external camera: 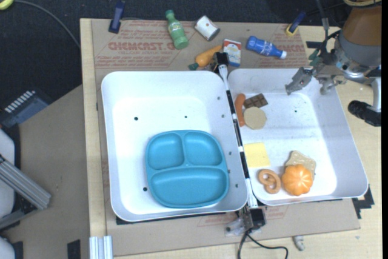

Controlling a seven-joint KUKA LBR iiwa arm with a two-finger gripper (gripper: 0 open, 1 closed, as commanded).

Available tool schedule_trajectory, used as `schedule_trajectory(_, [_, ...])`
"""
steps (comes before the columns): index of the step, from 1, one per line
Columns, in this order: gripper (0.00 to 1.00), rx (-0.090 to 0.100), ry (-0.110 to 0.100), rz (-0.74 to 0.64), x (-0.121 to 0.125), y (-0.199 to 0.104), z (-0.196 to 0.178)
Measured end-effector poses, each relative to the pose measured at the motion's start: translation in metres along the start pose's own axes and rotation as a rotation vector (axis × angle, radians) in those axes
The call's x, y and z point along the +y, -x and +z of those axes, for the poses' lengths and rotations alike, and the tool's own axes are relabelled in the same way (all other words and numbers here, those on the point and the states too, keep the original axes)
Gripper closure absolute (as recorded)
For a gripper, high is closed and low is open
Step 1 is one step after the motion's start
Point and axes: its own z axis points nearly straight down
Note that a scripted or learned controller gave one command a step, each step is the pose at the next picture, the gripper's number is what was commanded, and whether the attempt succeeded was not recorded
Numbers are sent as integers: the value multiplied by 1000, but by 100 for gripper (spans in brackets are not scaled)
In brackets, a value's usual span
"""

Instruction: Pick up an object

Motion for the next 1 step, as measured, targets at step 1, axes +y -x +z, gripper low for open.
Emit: schedule_trajectory(1, [0,0,-3,2,-98,-1,14])
